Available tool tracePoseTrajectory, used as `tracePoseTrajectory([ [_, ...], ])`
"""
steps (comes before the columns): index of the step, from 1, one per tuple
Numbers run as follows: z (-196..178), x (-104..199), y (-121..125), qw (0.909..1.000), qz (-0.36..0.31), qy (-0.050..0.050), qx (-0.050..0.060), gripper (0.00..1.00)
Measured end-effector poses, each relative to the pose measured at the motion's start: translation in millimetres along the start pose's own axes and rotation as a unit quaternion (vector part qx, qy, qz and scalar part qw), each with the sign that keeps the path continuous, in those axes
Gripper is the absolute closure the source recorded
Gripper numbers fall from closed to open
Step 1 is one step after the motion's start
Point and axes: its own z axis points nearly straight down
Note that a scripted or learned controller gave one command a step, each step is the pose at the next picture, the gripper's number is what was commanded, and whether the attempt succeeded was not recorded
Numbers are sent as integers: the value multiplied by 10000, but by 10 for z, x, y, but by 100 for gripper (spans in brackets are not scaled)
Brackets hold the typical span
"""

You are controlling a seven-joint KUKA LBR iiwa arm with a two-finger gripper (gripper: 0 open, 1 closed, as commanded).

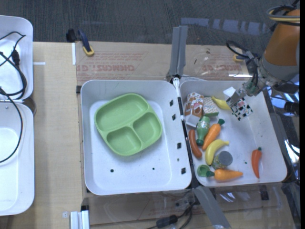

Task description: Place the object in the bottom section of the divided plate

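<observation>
Gripper (239,105) low over the right bin's (274,128) upper part; can't tell its state from here. Toy food heaped at that bin's left: bananas (215,149), carrots (228,175), a green bottle (202,130). Green divided plate (127,123) sits bare in the left bin (95,166).

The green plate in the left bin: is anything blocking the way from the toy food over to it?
Only the two bins' raised walls, which meet between the toy pile and the green divided plate. The plate's sections hold nothing. The hand hangs over the right bin's upper part.
</observation>
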Motion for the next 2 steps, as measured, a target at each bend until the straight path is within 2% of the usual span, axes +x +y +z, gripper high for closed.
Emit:
tracePoseTrajectory([
  [1, -275, 741, 711, 9981, -624, -6, -9, 100],
  [2, -268, 1872, 1212, 9978, -668, 6, 5, 100],
])
